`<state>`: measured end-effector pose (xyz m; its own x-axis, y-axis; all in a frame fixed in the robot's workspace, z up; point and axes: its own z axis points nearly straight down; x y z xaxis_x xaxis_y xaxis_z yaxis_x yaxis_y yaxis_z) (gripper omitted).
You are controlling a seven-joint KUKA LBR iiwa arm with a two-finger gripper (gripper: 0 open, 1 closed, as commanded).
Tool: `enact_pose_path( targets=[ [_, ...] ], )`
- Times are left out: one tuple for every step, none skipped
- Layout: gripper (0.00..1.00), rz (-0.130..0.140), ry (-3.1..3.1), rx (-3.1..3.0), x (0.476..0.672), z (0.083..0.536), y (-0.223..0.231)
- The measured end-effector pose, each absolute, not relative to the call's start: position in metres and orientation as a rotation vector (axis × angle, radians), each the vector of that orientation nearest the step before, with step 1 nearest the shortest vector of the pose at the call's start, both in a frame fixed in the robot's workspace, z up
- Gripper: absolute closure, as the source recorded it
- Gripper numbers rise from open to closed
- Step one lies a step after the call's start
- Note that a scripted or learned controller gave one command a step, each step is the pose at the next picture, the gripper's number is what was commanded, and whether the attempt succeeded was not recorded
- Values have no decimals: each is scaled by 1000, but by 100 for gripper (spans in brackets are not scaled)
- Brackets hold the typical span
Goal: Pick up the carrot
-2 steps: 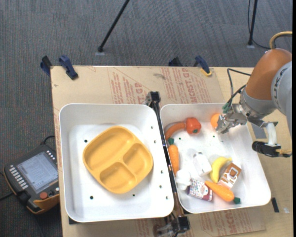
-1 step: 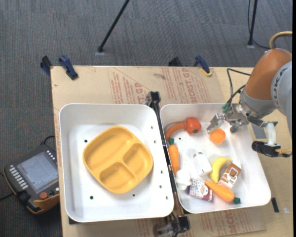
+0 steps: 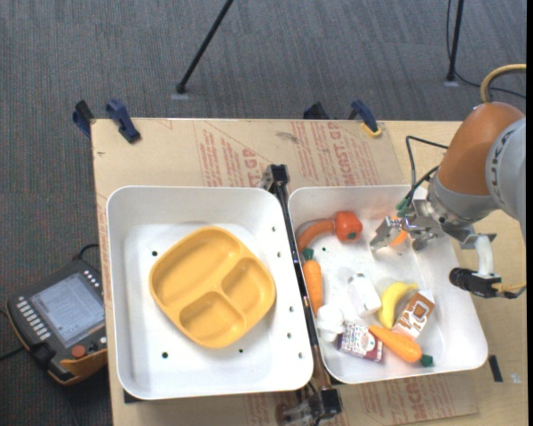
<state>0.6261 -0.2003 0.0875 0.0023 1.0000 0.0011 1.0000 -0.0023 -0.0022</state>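
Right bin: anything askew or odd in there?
Nothing spilled or damaged. The right bin is a loose jumble: two carrots, one along the left wall, another near the front, plus a banana and small cartons lying at angles. The end effector hovers near the back, away from both carrots.

A grey arm with a rounded orange band, black cables, and a small metallic claw.
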Motion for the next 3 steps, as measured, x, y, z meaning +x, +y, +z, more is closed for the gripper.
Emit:
enact_pose_path(
  targets=[
    [0,-7,-2222,-2209,645,89,-208],
    [100,-1,-2227,-2211,645,99,-209],
    [0,-4,-2226,-2210,645,99,-208]
  ],
)
